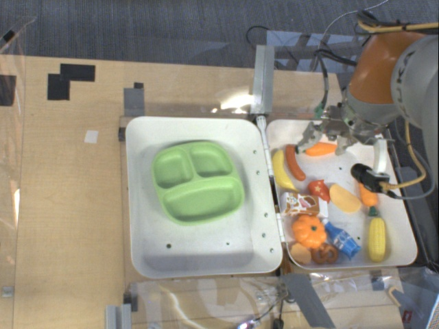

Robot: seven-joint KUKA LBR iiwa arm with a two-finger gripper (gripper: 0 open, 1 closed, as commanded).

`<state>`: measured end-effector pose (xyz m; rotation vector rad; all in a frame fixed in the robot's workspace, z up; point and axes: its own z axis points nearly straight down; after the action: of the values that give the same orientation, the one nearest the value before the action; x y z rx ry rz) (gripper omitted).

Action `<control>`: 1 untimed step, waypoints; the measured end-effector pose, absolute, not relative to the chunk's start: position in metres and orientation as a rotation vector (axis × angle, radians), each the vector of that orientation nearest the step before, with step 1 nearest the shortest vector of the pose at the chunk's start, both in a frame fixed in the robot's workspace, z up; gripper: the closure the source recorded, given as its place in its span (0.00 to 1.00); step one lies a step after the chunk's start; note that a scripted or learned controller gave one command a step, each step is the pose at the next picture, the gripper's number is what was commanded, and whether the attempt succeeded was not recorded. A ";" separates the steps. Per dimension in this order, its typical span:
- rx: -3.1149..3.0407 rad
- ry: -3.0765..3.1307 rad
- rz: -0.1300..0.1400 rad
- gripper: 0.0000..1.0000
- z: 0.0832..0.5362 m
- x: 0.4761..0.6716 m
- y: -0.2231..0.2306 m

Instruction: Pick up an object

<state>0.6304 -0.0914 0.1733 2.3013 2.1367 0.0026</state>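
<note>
My gripper [322, 144] hangs over the back of the right bin [405, 249], reaching in from the upper right. Its two fingers stand on either side of an orange carrot-like piece [321, 150], one fingertip at each end, and are shut on it. I cannot tell whether the piece is off the bin floor. Just left of it lie a red sausage [295, 162] and a banana [281, 171].
The right bin also holds a red pepper [319, 189], a yellow-orange piece [345, 199], a small carrot [370, 198], corn [376, 237], a pumpkin [310, 230], a blue item [341, 240] and a brown doughnut [324, 254]. A green divided tray [197, 181] lies in the left bin [144, 252].
</note>
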 end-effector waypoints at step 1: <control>2.233 2.199 0.009 0.00 0.088 0.652 -0.123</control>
<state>0.6515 -0.1233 0.0882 2.2331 2.1990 0.0091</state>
